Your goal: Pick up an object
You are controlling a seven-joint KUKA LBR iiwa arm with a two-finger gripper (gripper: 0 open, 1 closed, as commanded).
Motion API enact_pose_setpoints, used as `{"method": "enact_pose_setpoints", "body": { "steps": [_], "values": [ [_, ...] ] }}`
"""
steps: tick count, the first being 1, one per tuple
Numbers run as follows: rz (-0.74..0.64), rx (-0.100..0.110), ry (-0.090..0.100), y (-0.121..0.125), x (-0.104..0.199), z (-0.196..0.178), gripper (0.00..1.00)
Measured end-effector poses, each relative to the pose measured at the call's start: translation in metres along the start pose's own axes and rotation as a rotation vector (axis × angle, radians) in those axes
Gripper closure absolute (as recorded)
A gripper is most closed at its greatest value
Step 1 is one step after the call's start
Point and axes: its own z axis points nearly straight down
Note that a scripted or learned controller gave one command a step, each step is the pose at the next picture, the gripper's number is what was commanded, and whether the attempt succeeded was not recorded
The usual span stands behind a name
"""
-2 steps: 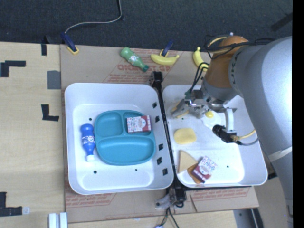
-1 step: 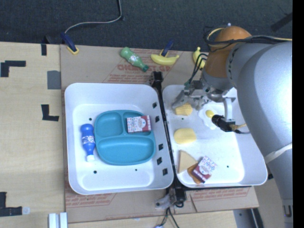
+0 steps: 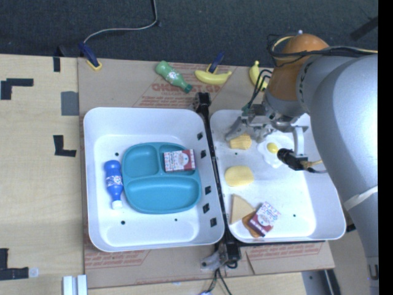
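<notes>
While the gripper (image 3: 241,131) hangs low in the right white bin (image 3: 319,217), fingers spread and empty, just above the small yellow cheese-like wedge (image 3: 241,142), nothing is lifted; closing and raising remain.

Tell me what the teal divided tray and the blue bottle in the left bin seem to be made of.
The teal tray looks like moulded plastic: one uniform colour, rounded compartments, a soft sheen. The blue bottle also looks plastic, glossy with a white cap and a printed label, though it is too small to be sure.
</notes>
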Motion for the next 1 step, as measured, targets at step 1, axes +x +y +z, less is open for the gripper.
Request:
{"method": "enact_pose_setpoints", "body": {
  "steps": [1],
  "values": [
    [0.001, 0.0, -0.001, -0.0002, 0.0041, 0.0, 0.0]
  ]
}}
